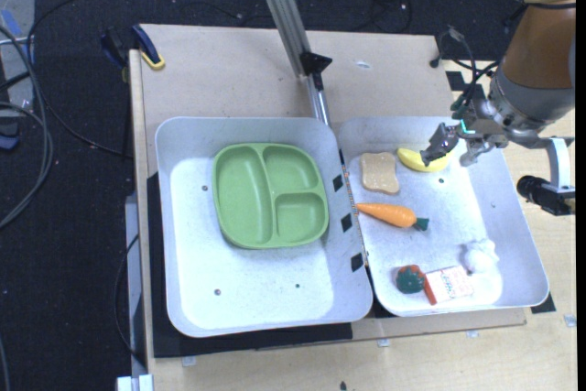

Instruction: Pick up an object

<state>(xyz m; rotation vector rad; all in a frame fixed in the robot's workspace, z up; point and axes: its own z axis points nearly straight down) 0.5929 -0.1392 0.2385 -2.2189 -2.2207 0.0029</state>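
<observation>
My gripper (457,146) hangs open over the far part of the right bin (499,197), its fingers spread with nothing between them. A yellow banana (417,161) lies just to its left, near the left fingertip; I cannot tell whether they touch. Also in the right bin are a slice of bread (379,172), an orange carrot (388,214), a red and green toy fruit (409,279), a red and white carton (449,285) and a small white fuzzy lump (478,255).
The left bin (183,243) holds a green divided plate (271,195). A metal pole (284,5) slants down from the top to the gap between the bins. Black clips (348,211) sit along the shared bin edge.
</observation>
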